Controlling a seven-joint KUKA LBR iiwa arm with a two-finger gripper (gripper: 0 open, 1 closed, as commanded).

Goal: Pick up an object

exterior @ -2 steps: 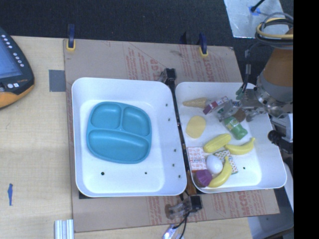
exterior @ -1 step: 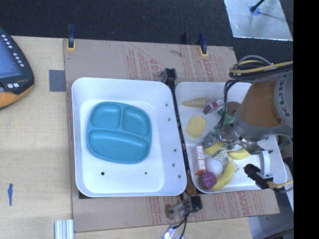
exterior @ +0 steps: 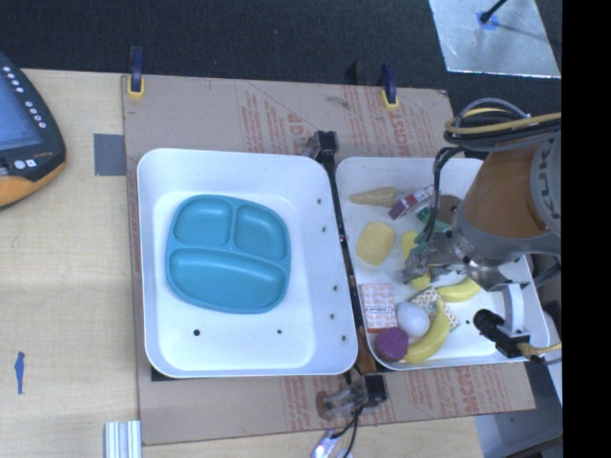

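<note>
Hovering low in the right-hand white bin (exterior: pixel 355 175), metal gripper (exterior: pixel 423 267) crowding a curved yellow plastic banana (exterior: pixel 459 291); grip state impossible to tell. Risking a miss: white egg (exterior: pixel 413 319), patterned packet (exterior: pixel 377 304) and pale yellow lemon-like lump (exterior: pixel 375 242) lying close, inviting a nudge or a double grab.

Two white bins (exterior: pixel 153 256), one blue divided plate (exterior: pixel 229 254), one banana (exterior: pixel 430 340), one purple plum (exterior: pixel 391 343), two blue-and-yellow clamps (exterior: pixel 136 72)

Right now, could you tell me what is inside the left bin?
The left bin holds one blue divided tray lying flat near its middle. Bare white floor surrounds it. Whatever lies under the tray is covered.
</note>
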